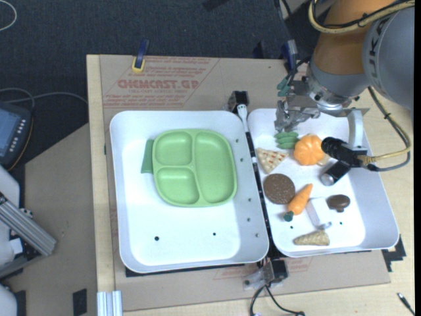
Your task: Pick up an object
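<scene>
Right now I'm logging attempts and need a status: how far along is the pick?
Done: the arm's gripper is low over the right white bin, at its far end. In hand: it sits right above a small green toy beside the orange pumpkin; whether it grips the toy is unclear. Left: secure an object and lift it. The carrot and brown round cookie lie untouched.

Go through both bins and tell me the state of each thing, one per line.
green divided plate: flat in the left bin
gripper: low over a small green item in the right bin
orange pumpkin: resting beside the green item
carrot: lying tilted
brown round cookie: flat
cracker wedge: flat
</scene>
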Robot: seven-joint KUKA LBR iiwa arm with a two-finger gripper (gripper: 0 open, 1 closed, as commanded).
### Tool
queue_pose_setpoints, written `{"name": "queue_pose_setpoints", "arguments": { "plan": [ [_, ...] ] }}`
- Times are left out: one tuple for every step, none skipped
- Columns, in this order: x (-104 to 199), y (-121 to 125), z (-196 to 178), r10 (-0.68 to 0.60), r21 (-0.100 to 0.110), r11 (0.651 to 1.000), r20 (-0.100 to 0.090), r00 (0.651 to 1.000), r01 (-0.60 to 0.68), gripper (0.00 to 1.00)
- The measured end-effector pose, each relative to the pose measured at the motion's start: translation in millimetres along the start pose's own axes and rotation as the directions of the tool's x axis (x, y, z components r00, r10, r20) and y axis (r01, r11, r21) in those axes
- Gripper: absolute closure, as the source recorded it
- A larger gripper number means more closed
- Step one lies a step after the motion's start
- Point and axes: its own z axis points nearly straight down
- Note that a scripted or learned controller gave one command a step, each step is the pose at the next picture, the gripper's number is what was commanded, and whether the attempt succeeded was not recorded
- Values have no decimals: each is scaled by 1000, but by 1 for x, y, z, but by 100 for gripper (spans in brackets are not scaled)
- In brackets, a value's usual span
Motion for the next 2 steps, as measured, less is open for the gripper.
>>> {"name": "queue_pose_setpoints", "arguments": {
  "plan": [
    [-2, -2, 1, 5, 3, 1000, 1, 1000, -5, 100],
    [-11, -7, 19, 7, 7, 1000, 1, 1000, -7, 100]
  ]
}}
